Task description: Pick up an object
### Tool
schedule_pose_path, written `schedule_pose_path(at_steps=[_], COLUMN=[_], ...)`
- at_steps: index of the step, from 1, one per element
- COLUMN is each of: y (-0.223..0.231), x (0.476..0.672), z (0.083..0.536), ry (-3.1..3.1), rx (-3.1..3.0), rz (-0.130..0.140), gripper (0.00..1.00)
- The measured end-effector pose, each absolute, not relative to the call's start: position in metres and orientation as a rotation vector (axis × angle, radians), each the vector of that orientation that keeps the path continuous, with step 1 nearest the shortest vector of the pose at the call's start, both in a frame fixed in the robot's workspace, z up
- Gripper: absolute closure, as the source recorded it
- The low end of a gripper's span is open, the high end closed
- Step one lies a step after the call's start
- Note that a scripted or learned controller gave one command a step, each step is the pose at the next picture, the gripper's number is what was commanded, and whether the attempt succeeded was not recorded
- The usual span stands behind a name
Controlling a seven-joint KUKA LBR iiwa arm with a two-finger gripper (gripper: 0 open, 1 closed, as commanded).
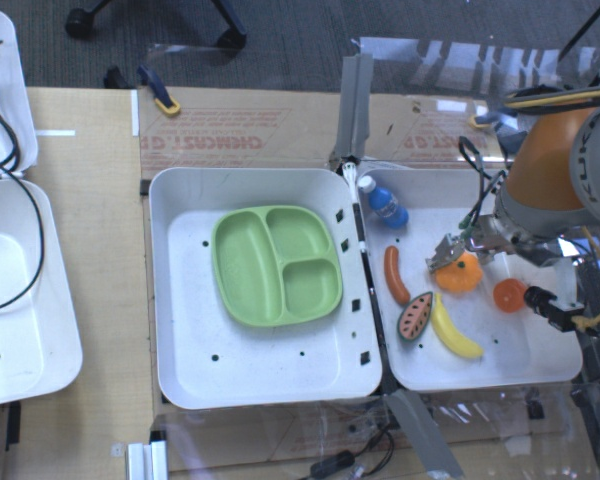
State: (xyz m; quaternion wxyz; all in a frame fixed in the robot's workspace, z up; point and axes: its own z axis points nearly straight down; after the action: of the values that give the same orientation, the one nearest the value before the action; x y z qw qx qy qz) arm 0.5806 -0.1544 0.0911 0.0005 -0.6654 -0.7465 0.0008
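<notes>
The right bin (540, 363) holds several toy foods. An orange (460, 274) lies near its middle, and my gripper (447, 255) hangs right over the orange's upper left side, touching or nearly touching it. A yellow banana (452, 330) lies below the orange, with a watermelon slice (415, 317) and a red sausage (396, 274) to its left. A small orange-red fruit (509, 294) sits to the right. A blue and white bottle (382, 202) lies at the bin's back left.
The left bin (180, 298) carries a green divided plate (277, 264). A metal divider (354, 118) stands between the bins at the back. The grey arm with its orange band (550, 163) comes in from the right above the right bin.
</notes>
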Motion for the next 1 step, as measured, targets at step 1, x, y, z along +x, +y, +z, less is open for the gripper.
schedule_pose_path(at_steps=[1], y=[-0.1562], x=[0.5805], z=[0.1003], ry=[-2.339], rx=[-2.097], rz=[0.002], gripper=[1.00])
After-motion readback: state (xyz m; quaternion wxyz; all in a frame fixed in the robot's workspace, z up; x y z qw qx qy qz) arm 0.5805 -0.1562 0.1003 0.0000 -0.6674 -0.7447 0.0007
